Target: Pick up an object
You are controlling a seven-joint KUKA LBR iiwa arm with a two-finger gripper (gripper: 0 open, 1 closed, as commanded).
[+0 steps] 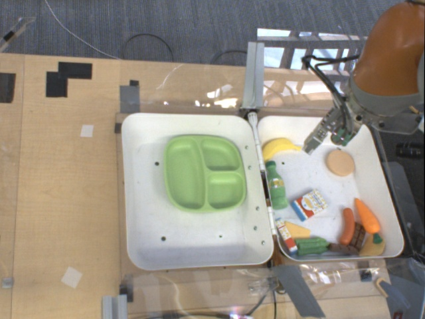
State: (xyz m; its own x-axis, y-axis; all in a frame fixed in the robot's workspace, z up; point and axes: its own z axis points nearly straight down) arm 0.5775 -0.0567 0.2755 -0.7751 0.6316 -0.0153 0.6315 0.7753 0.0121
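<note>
My gripper (330,137) hangs over the back of the right bin (392,198), its two fingers spread apart with nothing between them. A tan round disc (340,163) lies just below and right of the fingertips. A yellow rounded toy (279,147) sits to their left by the bin's divider wall. Further forward are a green bottle (274,189), a small red, white and blue carton (310,205), an orange carrot (367,216), a red sausage (348,224), a yellow wedge (297,230) and a green cucumber (312,246).
The left bin (146,231) holds a green divided plate (204,173). A metal post (254,72) stands behind the wall between the two bins. The arm's orange band (392,45) looms over the right bin's back corner.
</note>
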